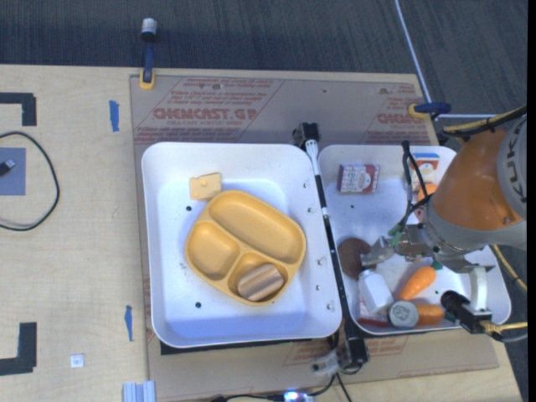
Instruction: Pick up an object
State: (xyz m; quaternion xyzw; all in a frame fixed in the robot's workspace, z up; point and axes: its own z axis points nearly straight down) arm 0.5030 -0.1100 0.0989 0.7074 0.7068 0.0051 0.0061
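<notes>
Objects to pick: a small clutter in the right bin, well apart from the tray in the other bin.
Orange carrot-shaped piece: lies tilted in the lower part of the right bin, just below the pincer.
Second orange piece: near the bin's front edge, beside a round grey disc.
White block: left of the carrot-shaped piece, near the disc.
Brown round item: against the right bin's left wall.
Red-and-white packet: flat in the upper part of the right bin.
Pincer: low over the middle of the right bin, below the arm's orange band; whether its fingers are apart or together cannot be told, and nothing is seen between them.
Left bin: holds a yellow divided tray with a brownish oval item in its lower compartment.
Tan square piece: touching the tray's upper left rim.
Tabletop: light wood, carrying both bins on a cardboard sheet.
</notes>
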